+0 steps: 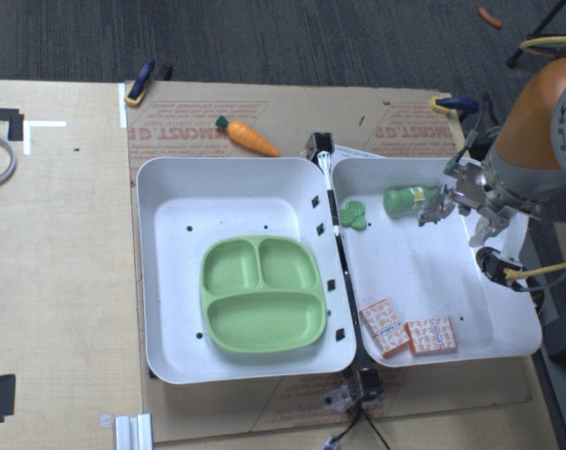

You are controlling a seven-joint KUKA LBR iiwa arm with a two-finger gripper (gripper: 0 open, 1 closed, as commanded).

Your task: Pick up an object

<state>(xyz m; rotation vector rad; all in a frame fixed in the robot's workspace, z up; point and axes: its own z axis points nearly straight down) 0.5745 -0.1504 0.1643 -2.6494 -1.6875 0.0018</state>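
Approach step, nothing grasped yet: gripper (439,206) sits just right of the green bottle (404,200) lying near the back of the right bin (508,345), can't tell the jaw state, and next it probably needs to close squarely around the bottle.

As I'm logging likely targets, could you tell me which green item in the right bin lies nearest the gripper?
The green bottle, lying just left of the gripper; the small green piece sits farther left, by the bin's left wall.
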